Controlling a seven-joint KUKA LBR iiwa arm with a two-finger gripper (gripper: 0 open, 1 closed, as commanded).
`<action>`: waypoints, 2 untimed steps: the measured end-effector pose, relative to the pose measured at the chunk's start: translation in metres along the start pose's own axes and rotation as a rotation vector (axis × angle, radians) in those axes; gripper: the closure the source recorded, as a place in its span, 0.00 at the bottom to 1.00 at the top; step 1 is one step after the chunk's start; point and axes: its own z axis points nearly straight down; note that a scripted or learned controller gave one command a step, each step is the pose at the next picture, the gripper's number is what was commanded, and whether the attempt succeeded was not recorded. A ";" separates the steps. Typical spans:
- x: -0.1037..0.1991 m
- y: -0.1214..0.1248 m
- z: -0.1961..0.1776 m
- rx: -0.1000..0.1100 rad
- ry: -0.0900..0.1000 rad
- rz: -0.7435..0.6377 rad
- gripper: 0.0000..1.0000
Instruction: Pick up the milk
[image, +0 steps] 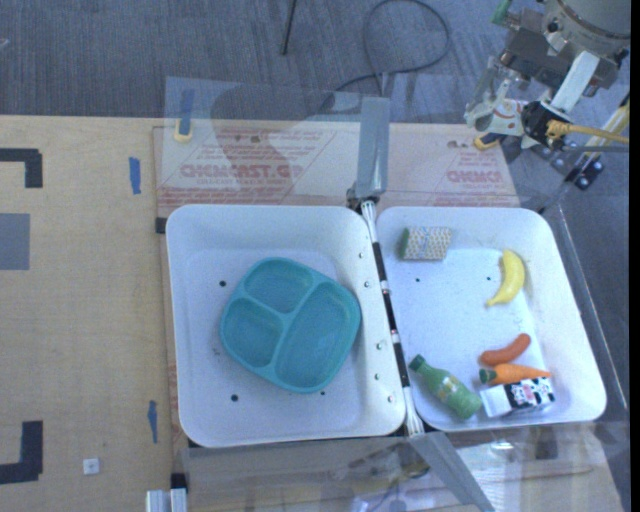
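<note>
The milk (521, 397) is a small white carton with black patches, lying on its side in the front right corner of the right bin (575, 300). It touches an orange carrot (516, 374) just behind it. My gripper (497, 108) hangs well beyond the right bin's far edge, at the top right of the view, far from the milk and with nothing seen in it.
The right bin also holds a green bottle (446, 389) left of the milk, a red sausage (505, 350), a banana (511, 276) and a speckled sponge (427, 242). A teal divided plate (290, 323) lies in the left bin (190, 260).
</note>
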 end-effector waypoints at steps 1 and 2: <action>0.051 -0.021 -0.019 0.000 0.001 0.056 1.00; 0.108 -0.045 -0.018 0.001 0.001 0.259 1.00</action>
